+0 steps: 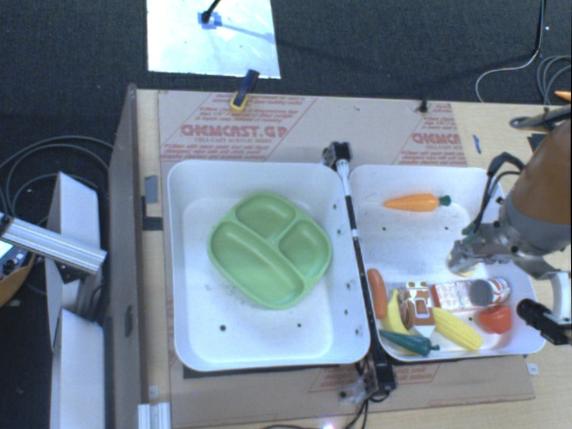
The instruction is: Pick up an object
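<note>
- Bench [295, 123]: two white bins side by side. Left bin [192, 329] holds a green tray [270, 249] with compartments, lying a bit skewed. Right bin [420, 181] holds all the small stuff.
- Arm [545, 190]: comes in from the right, over the right bin's right side, wrist low.
- Step, as you can judge it: approach or descent over the pile; nothing is lifted yet.
- Claw [474, 256]: low over the right bin's middle-right, just above the pile. Too blurred and hidden by the wrist, so you cannot tell how it stands, and you see nothing gripped.
- Carton [451, 295]: lies flat, just below the claw, the nearest target. Its grey cap end [481, 290] sits nearly under the claw.
- Corn [456, 328]: below the carton, touching or just beside it.
- Carrot [416, 203]: alone in the bin's upper part, well apart from the claw, up and left.
- Banana [393, 312], sausage [378, 290], green piece [407, 340]: packed at the bin's lower left corner, further from the claw.
- Tomato [494, 318]: right of the corn, near the claw's lower side.
- Next move, your call: drop straight onto the carton's cap end, close on its narrow side, lift clean; things crowd it, so expect bumps.
</note>
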Controlling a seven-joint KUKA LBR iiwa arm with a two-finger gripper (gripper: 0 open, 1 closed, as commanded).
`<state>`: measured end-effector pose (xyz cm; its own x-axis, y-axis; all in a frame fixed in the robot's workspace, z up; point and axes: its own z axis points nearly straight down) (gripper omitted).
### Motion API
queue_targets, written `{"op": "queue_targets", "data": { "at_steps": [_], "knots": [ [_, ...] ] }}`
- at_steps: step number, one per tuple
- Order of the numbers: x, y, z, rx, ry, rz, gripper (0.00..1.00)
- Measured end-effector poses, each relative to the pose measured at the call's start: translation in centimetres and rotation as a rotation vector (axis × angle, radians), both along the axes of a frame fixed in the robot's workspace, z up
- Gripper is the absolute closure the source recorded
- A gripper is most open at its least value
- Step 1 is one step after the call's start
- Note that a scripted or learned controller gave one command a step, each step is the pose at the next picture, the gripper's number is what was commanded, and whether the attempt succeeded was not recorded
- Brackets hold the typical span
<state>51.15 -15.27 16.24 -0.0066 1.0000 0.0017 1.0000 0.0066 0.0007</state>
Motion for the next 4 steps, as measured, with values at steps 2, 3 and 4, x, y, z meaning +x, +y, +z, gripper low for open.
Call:
{"op": "queue_targets", "data": {
  "at_steps": [2,3,4],
  "knots": [
    [-1.4,1.8,-5.1,-0.006,-0.021,-0.005,0.00],
    [7.2,0.2,-7.8,-0.005,-0.010,0.000,0.00],
    [-0.9,4.5,-7.9,0.002,0.007,-0.005,0.00]
  ]
}}
